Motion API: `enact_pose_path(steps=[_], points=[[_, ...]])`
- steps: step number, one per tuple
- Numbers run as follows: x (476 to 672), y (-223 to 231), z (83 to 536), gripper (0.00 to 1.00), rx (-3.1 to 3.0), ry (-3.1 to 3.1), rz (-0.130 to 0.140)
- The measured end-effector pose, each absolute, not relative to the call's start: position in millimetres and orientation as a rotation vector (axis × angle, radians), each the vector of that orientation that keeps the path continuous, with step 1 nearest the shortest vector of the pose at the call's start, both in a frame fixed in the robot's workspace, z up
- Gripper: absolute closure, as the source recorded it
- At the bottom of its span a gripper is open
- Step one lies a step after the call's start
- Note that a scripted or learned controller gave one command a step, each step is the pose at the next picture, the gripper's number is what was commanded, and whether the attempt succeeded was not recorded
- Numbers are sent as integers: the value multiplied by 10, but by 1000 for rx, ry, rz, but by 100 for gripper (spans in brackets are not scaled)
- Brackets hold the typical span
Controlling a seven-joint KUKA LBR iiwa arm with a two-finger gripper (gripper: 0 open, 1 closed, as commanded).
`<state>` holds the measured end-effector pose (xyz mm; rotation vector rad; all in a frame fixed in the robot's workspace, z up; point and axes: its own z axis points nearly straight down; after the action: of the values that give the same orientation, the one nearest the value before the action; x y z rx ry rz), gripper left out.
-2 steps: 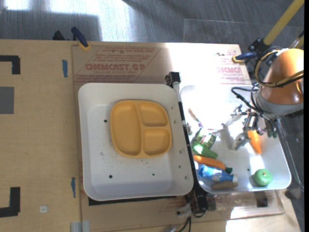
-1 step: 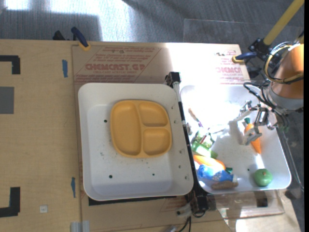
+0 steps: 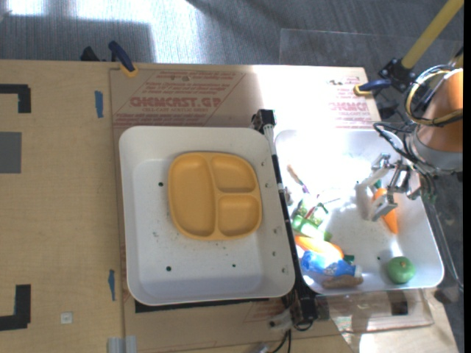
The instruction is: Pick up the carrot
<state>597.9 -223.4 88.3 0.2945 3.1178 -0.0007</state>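
Inside R bin (image 3: 434,259), gripper (image 3: 383,193) clamps carrot (image 3: 388,215); L bin (image 3: 140,197) holds tray (image 3: 215,195).

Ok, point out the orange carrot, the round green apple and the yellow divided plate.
orange carrot (image 3: 391,220), camera view, lower tapered end.
round green apple (image 3: 400,270), camera view, top middle.
yellow divided plate (image 3: 193,195), camera view, large left compartment.

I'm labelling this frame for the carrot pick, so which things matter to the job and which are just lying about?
Job:
carrot, in the right bin
gripper, at the carrot

Lying about:
green apple
blue packet
green carton
yellow divided plate in the left bin
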Motion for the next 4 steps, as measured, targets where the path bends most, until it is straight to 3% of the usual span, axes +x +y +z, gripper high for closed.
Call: enact_pose_path(steps=[1,2,3,4], points=[[5916,-2242,884,0,498,3092,0],[5698,-2231,888,0,263,3120,-1],[6031,-2233,883,0,728,3043,-1],[5794,-2086,888,0,721,3049,-1]])
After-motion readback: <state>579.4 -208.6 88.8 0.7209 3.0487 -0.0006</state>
